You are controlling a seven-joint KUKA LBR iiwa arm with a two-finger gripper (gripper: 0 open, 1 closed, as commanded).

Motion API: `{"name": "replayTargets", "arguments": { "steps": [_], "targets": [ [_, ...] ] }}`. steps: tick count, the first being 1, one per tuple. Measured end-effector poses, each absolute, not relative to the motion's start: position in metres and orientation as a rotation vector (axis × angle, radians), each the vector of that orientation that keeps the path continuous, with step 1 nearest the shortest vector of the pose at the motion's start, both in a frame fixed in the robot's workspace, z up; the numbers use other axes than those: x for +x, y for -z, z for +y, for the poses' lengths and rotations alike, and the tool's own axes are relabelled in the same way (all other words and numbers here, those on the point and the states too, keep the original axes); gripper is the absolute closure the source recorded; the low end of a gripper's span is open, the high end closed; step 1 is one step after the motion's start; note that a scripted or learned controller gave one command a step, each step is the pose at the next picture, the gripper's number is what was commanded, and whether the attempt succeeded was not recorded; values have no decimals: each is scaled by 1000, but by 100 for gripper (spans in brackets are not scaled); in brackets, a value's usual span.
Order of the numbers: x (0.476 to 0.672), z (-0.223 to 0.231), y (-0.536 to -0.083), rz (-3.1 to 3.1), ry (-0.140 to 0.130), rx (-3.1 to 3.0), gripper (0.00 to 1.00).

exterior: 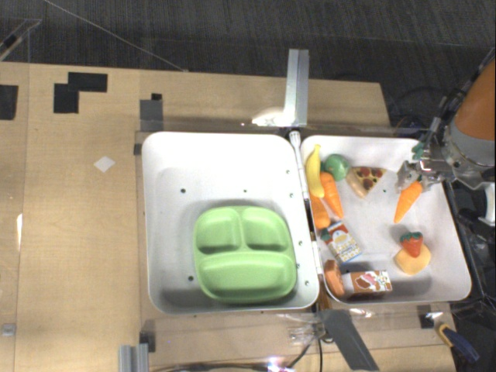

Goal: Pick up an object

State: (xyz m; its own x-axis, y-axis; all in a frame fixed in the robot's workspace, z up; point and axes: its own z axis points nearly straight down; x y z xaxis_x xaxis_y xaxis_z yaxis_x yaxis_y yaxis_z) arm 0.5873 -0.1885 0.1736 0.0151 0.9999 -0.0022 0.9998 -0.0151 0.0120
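My gripper (416,174) hangs over the far right of the right bin (457,285), under the grey arm with its orange band (477,107). The wide end of an orange toy carrot (406,201) sits between its fingers, and the tip points down and to the left. The gripper is shut on it. Loose in the same bin lie a pizza slice (364,179), a yellow banana (313,169), a green vegetable (336,163), a second carrot (332,194) and a strawberry on a peach-coloured piece (411,254).
A small printed box (342,241), a brown carton (366,282) and an orange sausage shape (333,279) lie near the right bin's front. The left bin (167,208) holds a green divided plate (244,252). A metal post (297,87) stands behind the bins.
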Motion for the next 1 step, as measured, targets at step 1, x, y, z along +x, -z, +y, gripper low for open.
{"name": "replayTargets", "arguments": {
  "steps": [1],
  "targets": [
    [627, -185, -161, 2050, -6, 2374, 100]
  ]
}}
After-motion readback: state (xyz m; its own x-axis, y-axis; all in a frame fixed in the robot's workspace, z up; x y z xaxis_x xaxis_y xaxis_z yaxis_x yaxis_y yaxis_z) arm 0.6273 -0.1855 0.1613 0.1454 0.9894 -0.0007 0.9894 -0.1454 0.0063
